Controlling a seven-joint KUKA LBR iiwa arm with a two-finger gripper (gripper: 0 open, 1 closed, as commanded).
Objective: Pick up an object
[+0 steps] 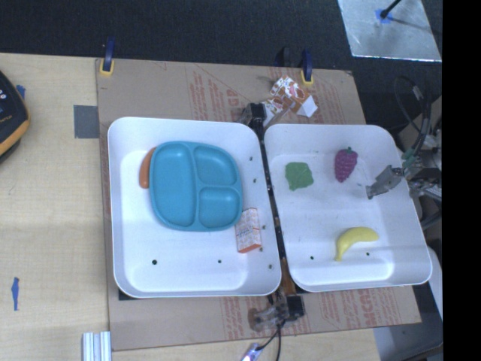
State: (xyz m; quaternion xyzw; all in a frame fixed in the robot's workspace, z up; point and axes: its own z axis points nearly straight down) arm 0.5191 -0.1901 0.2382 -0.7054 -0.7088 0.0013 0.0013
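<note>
**Two bins, fruit at the right**

While the gripper (385, 180) is seen at the right bin's (323, 277) right edge, its opening cannot be told. A green leafy piece (298, 175), purple grapes (345, 163) and a banana (354, 239) are spread apart there. The left bin (188, 277) is occupied by a blue divided plate (195, 186), an orange item (144, 170) and a packet (249, 230).

Banana (355, 240), grapes (345, 163) and green leaf (298, 175) apart in right bin (406, 273); blue plate (196, 186) in left bin (180, 277).

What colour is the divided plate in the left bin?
Light blue; the camera view shows the divided plate clearly.
</note>
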